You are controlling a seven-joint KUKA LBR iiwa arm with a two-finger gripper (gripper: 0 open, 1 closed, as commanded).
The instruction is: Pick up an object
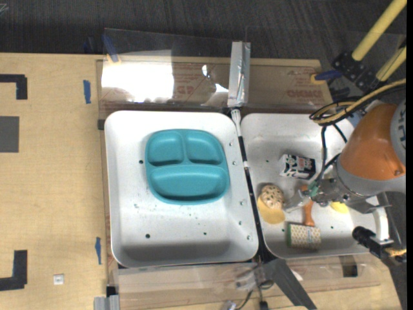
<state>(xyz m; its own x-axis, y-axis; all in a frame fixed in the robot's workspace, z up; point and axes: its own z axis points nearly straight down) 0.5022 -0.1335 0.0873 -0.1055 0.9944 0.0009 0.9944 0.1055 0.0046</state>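
1. Teal divided tray [187, 165]: three compartments, lying flat in the left bin [122, 192], well to the gripper's left and across the divider between the bins. Nothing rests on it.
2. Yellow cup-like item with a speckled round top [271, 203]: in the right bin [258, 134], near the gripper on its left side, close to the bin's left wall. A candidate for picking, not yet touched.
3. Black-and-white printed carton [297, 166]: above and slightly left of the gripper, apart from it, lying on the bin floor.
4. Patterned small cylinder [303, 236]: on its side, just below the gripper, near the bin's front wall.
5. Orange stick-shaped piece [308, 213]: directly under the gripper, pointing toward the cylinder. Whether it is touched cannot be told.
6. Gripper [314, 192]: low over the right bin's middle, at the end of the grey arm with its orange band [374, 148]. Cables and the wrist cover it, so whether it is spread or closed cannot be told.
7. Yellow object [339, 205]: just right of the gripper, partly hidden under the wrist.
8. Progress, as judged: no object is seen lifted, so the pick is not yet done. Grasp and lift remain.
9. Obstruction, as judged: items crowd the gripper on several sides, so a neighbour may be nudged or caught instead.
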